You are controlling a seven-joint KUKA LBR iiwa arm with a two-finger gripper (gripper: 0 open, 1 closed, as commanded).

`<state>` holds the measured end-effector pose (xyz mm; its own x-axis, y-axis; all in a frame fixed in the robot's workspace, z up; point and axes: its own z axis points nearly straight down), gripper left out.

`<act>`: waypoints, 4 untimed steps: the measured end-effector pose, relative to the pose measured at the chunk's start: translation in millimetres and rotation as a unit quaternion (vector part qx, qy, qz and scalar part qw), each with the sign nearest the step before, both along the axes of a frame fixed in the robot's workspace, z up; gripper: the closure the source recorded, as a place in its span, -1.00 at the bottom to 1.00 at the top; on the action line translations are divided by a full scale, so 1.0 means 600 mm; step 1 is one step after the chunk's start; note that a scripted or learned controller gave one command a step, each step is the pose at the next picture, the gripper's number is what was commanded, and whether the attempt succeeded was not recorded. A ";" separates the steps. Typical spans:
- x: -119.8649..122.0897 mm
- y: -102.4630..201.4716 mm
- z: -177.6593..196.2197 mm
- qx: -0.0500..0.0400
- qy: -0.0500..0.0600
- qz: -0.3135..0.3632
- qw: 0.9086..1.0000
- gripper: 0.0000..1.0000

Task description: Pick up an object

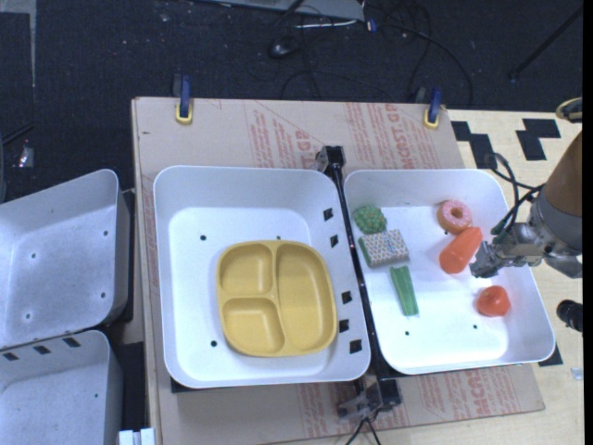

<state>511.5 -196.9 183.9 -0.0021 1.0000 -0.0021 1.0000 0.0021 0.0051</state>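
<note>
The right bin (pixel 519 341) holds a pink doughnut (pixel 454 215), an orange carrot-like piece (pixel 460 250), a small red tomato-like piece (pixel 493 301), a green leafy piece (pixel 369 219), a speckled grey-green block (pixel 384 247) and a green stick (pixel 404 289). My gripper (pixel 485 265) reaches in from the right, low over the bin, between the orange piece and the red piece. Its tip is just right of the orange piece's lower end. Nothing shows between its fingers.
The left bin (pixel 185 248) holds a yellow divided plate (pixel 276 297). A black divider (pixel 350 258) runs between the bins. Grey trays (pixel 56 248) lie off the bench to the left. Clamps (pixel 183 100) hold the board's far edge.
</note>
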 end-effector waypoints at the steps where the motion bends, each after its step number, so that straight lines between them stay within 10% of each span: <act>1: 0.002 0.000 0.044 0.000 0.001 0.000 1.000 1.00; 4: 0.118 0.261 0.086 0.002 0.001 0.003 1.000 1.00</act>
<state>582.6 -40.5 235.4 -0.0087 1.0000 0.0016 1.0000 0.0087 0.0033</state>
